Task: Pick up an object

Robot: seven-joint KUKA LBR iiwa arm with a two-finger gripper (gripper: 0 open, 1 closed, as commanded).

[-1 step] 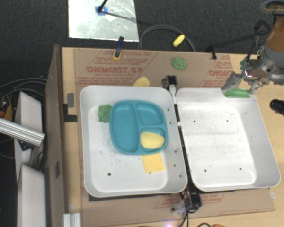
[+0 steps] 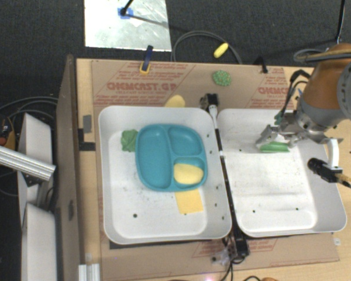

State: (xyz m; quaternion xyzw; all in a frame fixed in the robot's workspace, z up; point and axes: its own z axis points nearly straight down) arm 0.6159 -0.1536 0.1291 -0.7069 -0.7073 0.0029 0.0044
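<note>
A small green pod-shaped piece (image 2: 274, 147) lies in the right bin (image 2: 281, 209), near its far edge. My gripper (image 2: 276, 136) hangs right over it, very close to or touching its top, with the grey arm and its orange band coming in from the right. The left bin (image 2: 114, 215) holds a blue divided plate (image 2: 158, 157) with a yellow lump (image 2: 188, 173) in its near right compartment. A flat yellow slice (image 2: 190, 202) lies just in front of the plate. A green leafy piece (image 2: 128, 140) sits at the plate's left edge.
Behind the bins on the cardboard lie a round green piece (image 2: 222, 78), a pale yellow piece (image 2: 175, 102) at the left bin's far rim, and a small yellow item (image 2: 221, 50) on a cable. A black divider clip (image 2: 210, 102) sits between the bins.
</note>
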